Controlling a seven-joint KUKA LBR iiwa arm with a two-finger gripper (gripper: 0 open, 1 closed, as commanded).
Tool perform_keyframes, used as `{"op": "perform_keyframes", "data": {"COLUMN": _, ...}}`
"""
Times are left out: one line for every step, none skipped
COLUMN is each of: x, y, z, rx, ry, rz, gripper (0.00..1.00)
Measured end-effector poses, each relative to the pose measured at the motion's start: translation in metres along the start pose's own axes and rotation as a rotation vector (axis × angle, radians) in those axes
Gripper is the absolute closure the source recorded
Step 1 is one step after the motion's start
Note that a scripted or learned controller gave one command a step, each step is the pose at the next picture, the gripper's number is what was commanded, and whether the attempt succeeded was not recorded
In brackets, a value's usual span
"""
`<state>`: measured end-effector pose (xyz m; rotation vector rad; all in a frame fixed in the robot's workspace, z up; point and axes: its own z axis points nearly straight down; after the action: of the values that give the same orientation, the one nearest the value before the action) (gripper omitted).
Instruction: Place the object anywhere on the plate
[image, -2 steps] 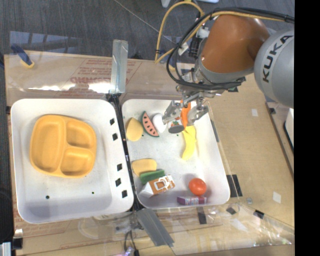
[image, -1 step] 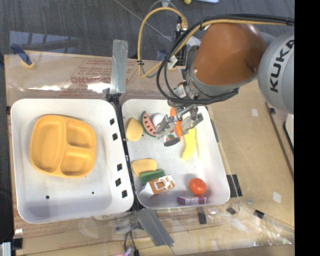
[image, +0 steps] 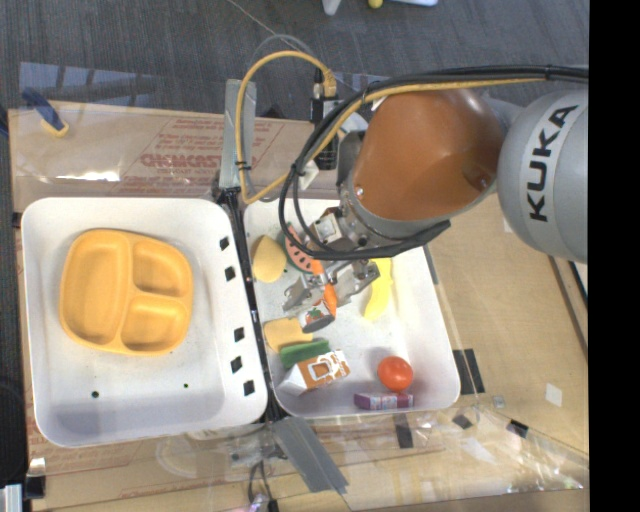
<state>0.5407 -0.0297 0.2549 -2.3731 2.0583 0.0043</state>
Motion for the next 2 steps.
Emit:
{"op": "perform_keyframes", "data": {"x": -0.051, "y": -0.002, "z": 0.006, "rx": 0.001, "ry": 0.001, "rz": -0.376, "gripper": 1.0}}
{"op": "perform_keyframes", "data": {"x": -0.108, "y": -0.029, "z": 0.006, "rx": 0.003, "ry": 0.0, "rz": -0.129, "gripper": 1.0}}
